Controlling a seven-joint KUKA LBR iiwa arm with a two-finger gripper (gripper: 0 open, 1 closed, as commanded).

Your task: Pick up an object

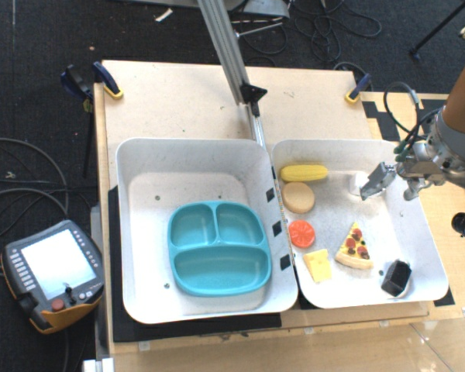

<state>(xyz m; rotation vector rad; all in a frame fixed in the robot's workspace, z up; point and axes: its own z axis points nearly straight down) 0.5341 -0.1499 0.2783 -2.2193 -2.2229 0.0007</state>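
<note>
The right bin (418,231) holds a yellow corn cob (303,173), a tan round bun (298,198), a red tomato slice (301,233), a yellow cheese wedge (319,265), a pizza slice (355,248) and a small black block (396,277). My gripper (393,187) hovers over the bin's upper right part, open, its two grey fingers spread with nothing between them. The left finger (374,182) is next to a small white lump (356,182). The pizza slice lies below the gripper and the corn cob to its left.
A teal divided plate (217,248) lies in the left bin (139,208). A slanted metal pole (226,41) runs down to the wall between the bins. Yellow clamps (356,91) grip the bench's far corners. A teach pendant (50,273) rests on the floor at left.
</note>
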